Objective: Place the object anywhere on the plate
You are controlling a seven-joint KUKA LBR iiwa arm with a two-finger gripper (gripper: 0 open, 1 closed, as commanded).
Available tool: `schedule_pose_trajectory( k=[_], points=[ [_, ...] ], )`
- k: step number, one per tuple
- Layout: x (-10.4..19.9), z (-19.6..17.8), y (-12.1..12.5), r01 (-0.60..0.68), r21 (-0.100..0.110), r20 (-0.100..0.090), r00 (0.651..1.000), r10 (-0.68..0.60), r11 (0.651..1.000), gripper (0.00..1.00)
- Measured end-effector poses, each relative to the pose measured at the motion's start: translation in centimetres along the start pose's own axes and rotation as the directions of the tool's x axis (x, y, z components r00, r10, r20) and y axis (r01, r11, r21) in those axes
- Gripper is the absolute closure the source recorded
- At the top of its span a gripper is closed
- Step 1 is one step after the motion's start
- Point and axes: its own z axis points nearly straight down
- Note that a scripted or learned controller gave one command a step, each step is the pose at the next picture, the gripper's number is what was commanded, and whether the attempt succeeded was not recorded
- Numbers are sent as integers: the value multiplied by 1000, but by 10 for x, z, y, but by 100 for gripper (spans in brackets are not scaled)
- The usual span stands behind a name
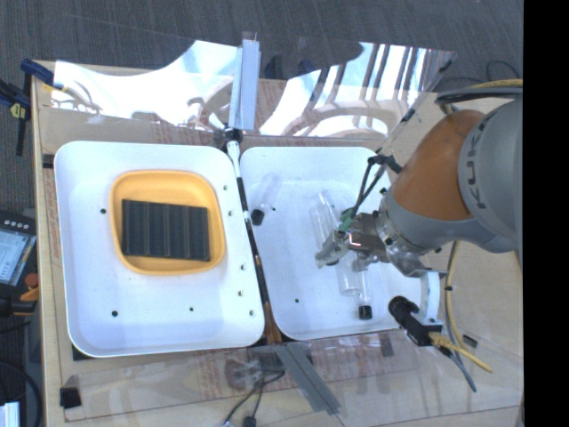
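I'm looking down on the surface (373, 398), a pale wood-toned top with two shallow white bins resting on it side by side. The left bin (80, 301) and the right bin (298, 314) sit touching along a dark divider strip (249, 238) running between them. Behind the bins I see a shiny reflective sheet (302, 78) lying along the far edge. At the near edge, a grey metal bracket (307, 376) lies just below the bins.
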Motion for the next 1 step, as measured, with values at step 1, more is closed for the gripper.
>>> schedule_pose_trajectory(
  k=[1],
  points=[
    [42,-55,65,-9,1,-1,1000,9,1000,100]
  ],
)
